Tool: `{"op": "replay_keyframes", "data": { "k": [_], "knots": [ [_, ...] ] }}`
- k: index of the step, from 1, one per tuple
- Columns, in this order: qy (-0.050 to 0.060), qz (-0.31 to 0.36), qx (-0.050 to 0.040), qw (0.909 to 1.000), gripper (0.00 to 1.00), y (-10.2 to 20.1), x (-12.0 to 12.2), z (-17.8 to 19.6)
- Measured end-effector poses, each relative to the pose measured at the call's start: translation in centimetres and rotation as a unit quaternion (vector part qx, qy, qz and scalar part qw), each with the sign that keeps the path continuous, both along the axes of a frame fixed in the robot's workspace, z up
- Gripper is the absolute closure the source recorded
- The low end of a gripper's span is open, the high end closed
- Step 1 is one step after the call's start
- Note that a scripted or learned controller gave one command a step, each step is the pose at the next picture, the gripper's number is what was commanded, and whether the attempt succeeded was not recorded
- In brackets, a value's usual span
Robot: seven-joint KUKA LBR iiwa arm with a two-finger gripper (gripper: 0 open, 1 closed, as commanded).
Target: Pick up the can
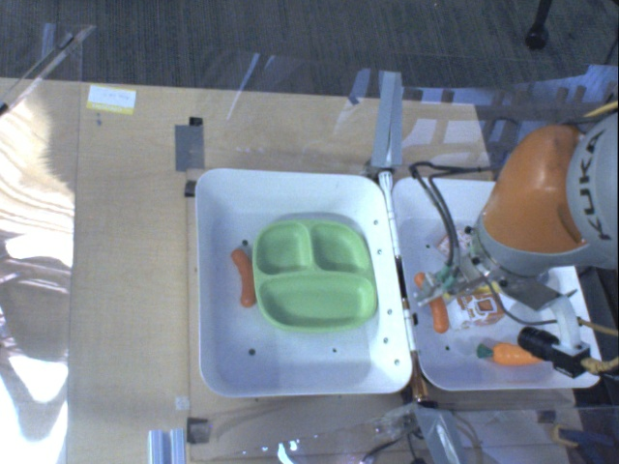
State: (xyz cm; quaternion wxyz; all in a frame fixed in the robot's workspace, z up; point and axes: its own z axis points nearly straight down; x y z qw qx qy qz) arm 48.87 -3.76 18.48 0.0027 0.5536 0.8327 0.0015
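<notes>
The can lies in the right bin, showing a white and brown label, partly hidden under the arm. My gripper hangs low over the right bin's left half, just up and left of the can. The wrist covers much of it, and nothing can be made out in its grasp.
An orange carrot lies near the right bin's front edge, and a small orange sausage lies below the gripper. The left bin holds a green divided plate with a red-orange sausage beside it. A metal divider stands between the bins.
</notes>
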Motion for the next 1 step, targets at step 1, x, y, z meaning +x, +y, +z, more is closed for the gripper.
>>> {"op": "replay_keyframes", "data": {
  "k": [1],
  "knots": [
    [0.001,0.232,-0.0013,0.9726,1.0,-7.65,1.88,-6.88]
  ]
}}
